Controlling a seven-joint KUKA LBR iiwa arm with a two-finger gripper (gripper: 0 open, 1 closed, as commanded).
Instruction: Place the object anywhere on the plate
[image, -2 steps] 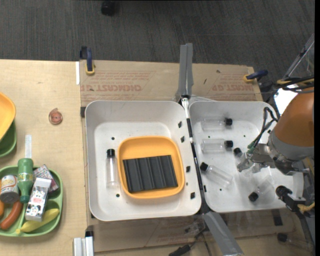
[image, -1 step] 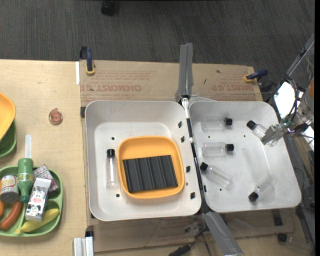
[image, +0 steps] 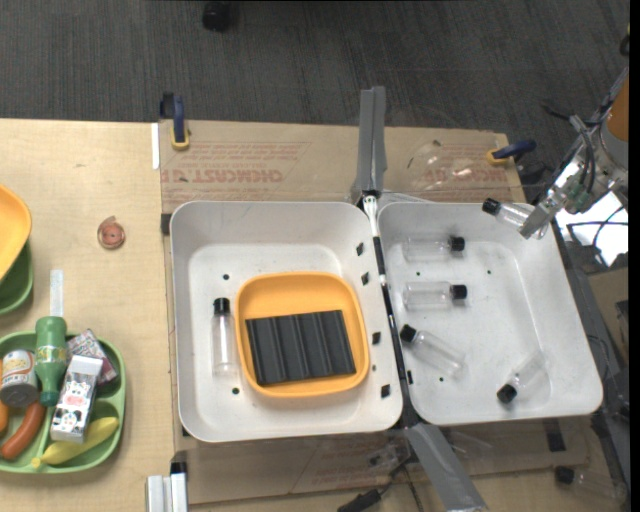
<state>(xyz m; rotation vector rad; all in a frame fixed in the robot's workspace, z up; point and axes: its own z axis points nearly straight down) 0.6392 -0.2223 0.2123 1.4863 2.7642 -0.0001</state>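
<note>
An orange plate (image: 300, 290) lies in the left bin (image: 200, 230) with a black ribbed slab (image: 300, 346) across its middle. A clear vial with a black cap (image: 221, 335) lies just left of the plate. My gripper (image: 537, 222) hangs over the far right corner of the right bin (image: 560, 300). It is shut on the end of a clear black-capped vial (image: 505, 211), which sticks out to the left above the bin's rim. Several more capped vials lie in the right bin, such as a vial (image: 435, 293) near the middle and a vial (image: 520, 383) at the front right.
A metal divider post (image: 372, 140) stands between the bins at the back. On the wooden table to the left sit a green tray of toy food (image: 60, 400) and a yellow bowl (image: 10, 235). Clamps (image: 176, 122) hold the cardboard at the back.
</note>
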